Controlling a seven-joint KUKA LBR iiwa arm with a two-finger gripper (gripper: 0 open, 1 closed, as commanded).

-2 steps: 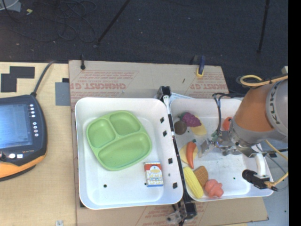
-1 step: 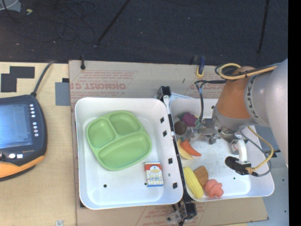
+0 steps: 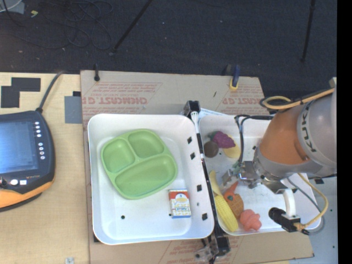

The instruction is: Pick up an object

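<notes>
My gripper [image 3: 233, 176] hangs low over the middle of the right bin [image 3: 258, 126], under the grey wrist with its orange band. Just below it lie an orange carrot [image 3: 230, 190] and a brownish-orange round toy [image 3: 236, 203]. A yellow corn cob [image 3: 226, 213] lies along the bin's left wall, with a pink-red toy [image 3: 251, 220] at the front. A purple bunch of grapes [image 3: 224, 139], a brown ball [image 3: 210, 148] and a pale yellow piece [image 3: 233, 152] sit at the back left. The arm hides the bin's right half.
The left bin [image 3: 104, 208] holds a green divided plate [image 3: 139, 163] and a small box [image 3: 179, 203] near its front right corner. A divider wall [image 3: 198, 169] separates the bins. A tablet-like pendant [image 3: 22, 153] lies far left on the bench.
</notes>
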